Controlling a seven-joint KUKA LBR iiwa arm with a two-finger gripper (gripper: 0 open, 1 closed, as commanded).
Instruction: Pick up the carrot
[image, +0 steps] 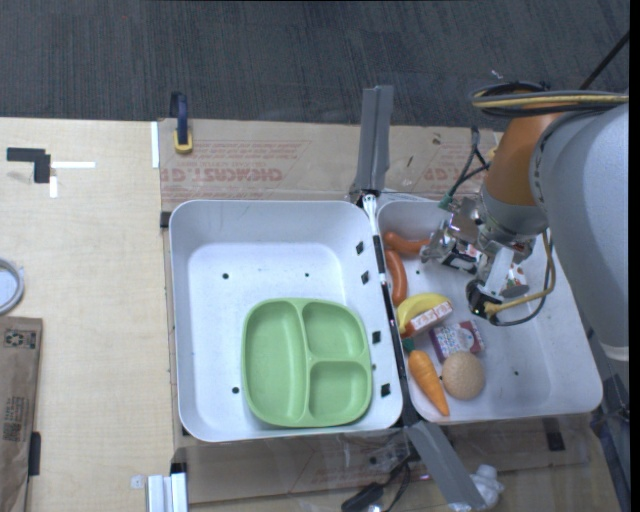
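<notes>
The carrot (427, 382) is orange and tapered. It lies in the right bin (540, 385) near the front left corner, its tip toward the front wall, beside a round tan potato (463, 377). My gripper (465, 262) hangs over the back half of that bin, below the orange wrist band (515, 150). It is well behind the carrot and apart from it, with cables looping around it.
Two orange-red sausages (398, 272) lie along the right bin's left wall. A banana (420, 306), a red and white packet (432, 319) and a dark red item (457, 340) sit between gripper and carrot. The left bin (200, 300) holds a green divided plate (307, 361).
</notes>
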